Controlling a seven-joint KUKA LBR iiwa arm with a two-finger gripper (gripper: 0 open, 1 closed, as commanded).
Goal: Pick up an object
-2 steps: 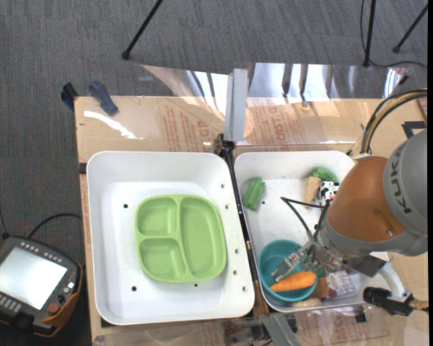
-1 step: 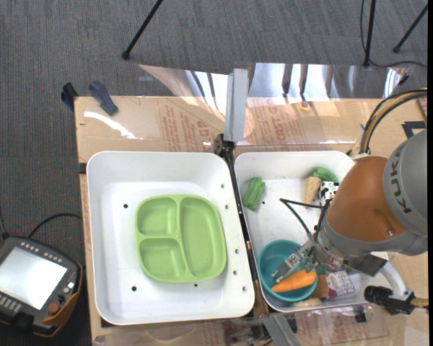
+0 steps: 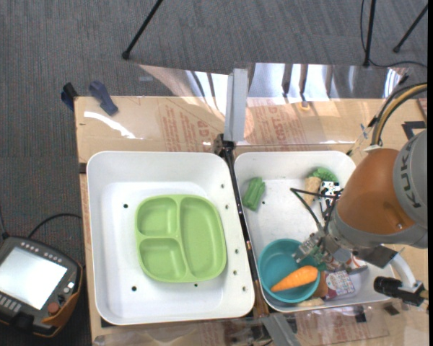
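Bench [image 3: 151, 125]: brown board top, carrying two shallow white bins side by side. Left bin [image 3: 105, 186] held a light green divided plate [image 3: 180, 238], three compartments, lying flat near the bin's middle. Right bin [image 3: 289, 161] sat touching the left along a shared edge.

Arm [image 3: 379, 197]: grey with an orange band, came in from the right and hung over the right bin's near right part, covering much of it. Gripper [image 3: 319, 249] pointed down at the near end of that bin, just beside the far right rim of a teal bowl [image 3: 278, 269]. Whether its fingers stood wide or narrow could not be told; nothing was seen between them.

An orange carrot [image 3: 296, 278] lay across the bowl, tip toward the left. A small green block [image 3: 254, 193] rested at the bin's far left, well apart from the gripper. A green leafy piece [image 3: 322, 174] sat at the far side, partly behind the arm. A small pink and white packet [image 3: 340, 285] lay just right of the bowl, near edge.

A handheld control screen [image 3: 29, 283] sat on the floor, left of the bench.
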